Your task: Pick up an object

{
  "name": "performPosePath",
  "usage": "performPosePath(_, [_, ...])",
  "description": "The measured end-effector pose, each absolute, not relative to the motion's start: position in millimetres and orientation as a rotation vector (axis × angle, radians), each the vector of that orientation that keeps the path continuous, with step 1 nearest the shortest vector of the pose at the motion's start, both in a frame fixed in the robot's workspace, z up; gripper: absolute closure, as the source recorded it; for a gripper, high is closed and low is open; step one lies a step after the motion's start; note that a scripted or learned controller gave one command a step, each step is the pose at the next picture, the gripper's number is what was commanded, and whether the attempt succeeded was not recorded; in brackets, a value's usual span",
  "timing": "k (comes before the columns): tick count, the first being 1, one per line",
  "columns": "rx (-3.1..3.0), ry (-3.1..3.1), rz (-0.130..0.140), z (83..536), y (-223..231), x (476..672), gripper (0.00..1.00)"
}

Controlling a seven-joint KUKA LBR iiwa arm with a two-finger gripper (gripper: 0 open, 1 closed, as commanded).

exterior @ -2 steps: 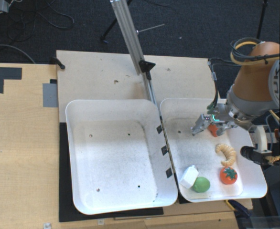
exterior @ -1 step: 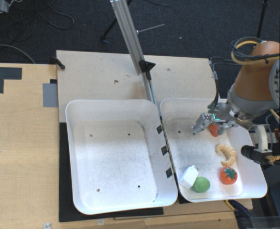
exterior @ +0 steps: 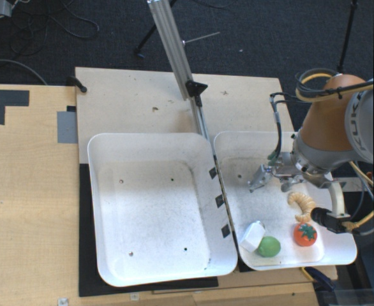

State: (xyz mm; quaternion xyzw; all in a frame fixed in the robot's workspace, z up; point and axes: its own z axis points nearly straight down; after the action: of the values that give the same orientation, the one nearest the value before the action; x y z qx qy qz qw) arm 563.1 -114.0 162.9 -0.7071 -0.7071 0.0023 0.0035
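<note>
Green ball (exterior: 269,247) lies near, below the tool (exterior: 258,180); grip unclear.

arm (exterior: 330,123) over right bin (exterior: 238,146); green ball (exterior: 269,246), white block (exterior: 252,235), tomato (exterior: 306,234) along its near edge

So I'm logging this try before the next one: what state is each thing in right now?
Gripper: low over the right bin, holding nothing visible.
Tomato: lying in the right bin, near corner.
Green ball: lying beside the white block.
Tan piece: lying above the tomato.
</note>
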Motion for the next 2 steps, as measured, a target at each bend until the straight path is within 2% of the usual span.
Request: performPosePath(2, [-2.223,-2.218,0.001,92.3,-111.5,561.0,0.00])
